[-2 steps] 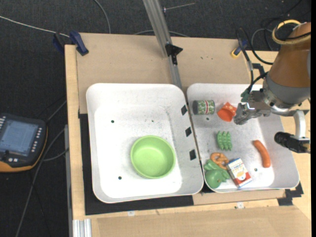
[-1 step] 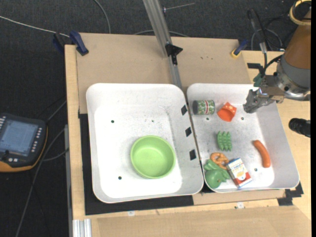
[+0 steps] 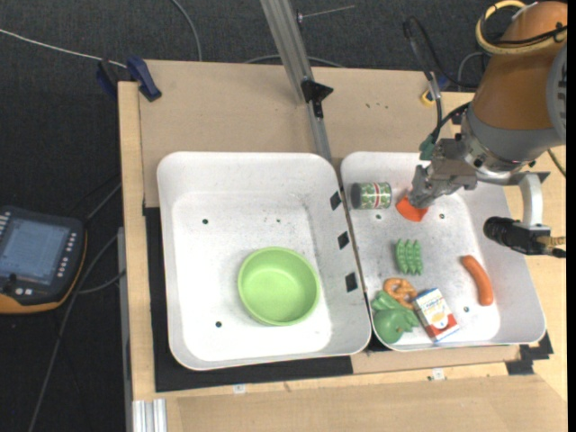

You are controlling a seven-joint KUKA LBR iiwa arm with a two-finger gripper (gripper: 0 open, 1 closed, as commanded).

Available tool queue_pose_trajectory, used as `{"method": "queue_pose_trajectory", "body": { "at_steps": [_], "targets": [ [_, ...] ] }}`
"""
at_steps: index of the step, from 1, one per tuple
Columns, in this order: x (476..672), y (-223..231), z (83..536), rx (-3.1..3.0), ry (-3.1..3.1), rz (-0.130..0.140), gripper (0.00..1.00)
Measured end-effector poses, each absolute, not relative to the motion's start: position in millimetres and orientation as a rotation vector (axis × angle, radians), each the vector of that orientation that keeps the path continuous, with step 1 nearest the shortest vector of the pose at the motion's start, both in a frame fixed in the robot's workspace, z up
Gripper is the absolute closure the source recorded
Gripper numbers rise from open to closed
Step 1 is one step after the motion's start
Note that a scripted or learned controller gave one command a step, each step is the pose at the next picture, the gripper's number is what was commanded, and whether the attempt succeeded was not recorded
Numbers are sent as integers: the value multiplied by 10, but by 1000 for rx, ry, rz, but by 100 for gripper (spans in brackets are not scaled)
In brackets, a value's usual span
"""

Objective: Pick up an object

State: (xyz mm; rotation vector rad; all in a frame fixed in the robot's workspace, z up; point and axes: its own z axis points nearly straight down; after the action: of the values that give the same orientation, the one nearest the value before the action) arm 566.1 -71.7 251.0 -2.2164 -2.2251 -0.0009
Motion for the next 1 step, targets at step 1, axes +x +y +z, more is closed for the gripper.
{"method": "queue_pose_trajectory", "body": {
  "at_steps": [1],
  "targets": [
    [5669, -151, 2510, -2215, -2227, -2, 100]
  ]
}}
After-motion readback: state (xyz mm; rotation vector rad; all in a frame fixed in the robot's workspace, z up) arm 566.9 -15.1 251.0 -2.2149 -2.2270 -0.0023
